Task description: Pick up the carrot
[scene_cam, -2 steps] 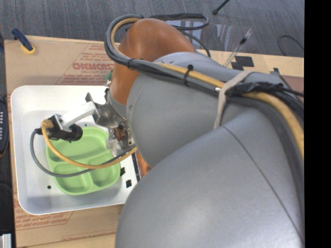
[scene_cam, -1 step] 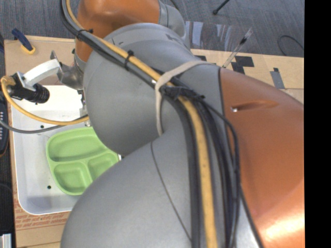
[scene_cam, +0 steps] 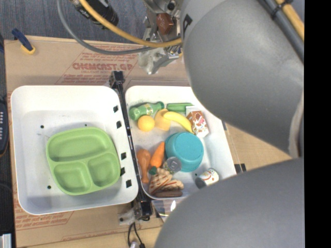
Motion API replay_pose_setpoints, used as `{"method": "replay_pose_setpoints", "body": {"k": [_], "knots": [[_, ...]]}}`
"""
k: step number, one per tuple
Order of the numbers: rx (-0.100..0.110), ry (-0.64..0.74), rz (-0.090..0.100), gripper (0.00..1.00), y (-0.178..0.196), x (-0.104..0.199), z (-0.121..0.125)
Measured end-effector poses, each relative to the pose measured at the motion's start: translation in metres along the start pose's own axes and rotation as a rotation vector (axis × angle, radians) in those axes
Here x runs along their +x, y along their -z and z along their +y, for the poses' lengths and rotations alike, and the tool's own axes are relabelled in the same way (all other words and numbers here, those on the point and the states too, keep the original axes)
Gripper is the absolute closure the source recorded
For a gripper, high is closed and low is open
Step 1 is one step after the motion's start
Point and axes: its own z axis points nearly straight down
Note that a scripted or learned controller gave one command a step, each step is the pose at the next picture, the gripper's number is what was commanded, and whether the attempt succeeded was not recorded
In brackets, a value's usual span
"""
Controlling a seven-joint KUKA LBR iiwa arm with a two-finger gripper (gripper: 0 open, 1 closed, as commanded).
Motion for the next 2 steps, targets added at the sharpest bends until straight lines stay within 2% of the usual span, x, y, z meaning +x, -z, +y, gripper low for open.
{"method": "replay_pose_setpoints", "body": {"k": [1,2], "knots": [[0.002,0.088,-0.023,1.0,-0.179,0.026,-0.06],[-0.003,0.002,-0.02,1.0,-0.24,0.114,-0.038]]}}
